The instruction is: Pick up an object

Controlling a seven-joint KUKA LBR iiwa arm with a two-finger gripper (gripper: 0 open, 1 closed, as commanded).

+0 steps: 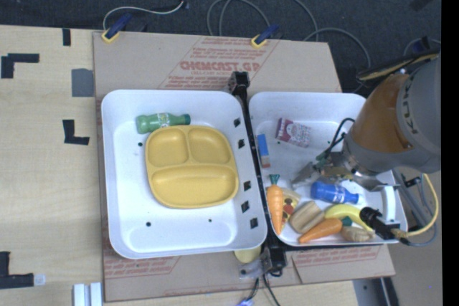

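Note:
My gripper (313, 172) hangs low in the right bin (324, 101), near its middle, with the grey and orange arm (391, 122) reaching in from the right. Just below and right of it lies a blue bottle (334, 193). A yellow banana (345, 212) sits under that bottle. A red and white packet (292, 132) lies up and left of the gripper. An orange carrot (275, 206) stands by the bin's left wall. Nothing shows clearly held in the gripper.
A second carrot (320, 229) and a tan block (303, 215) lie at the right bin's front. A small blue item (262, 149) rests near the divider. The left bin (122, 175) holds a yellow divided plate (192, 165) and a green bottle (163, 122). Cables trail behind the bins.

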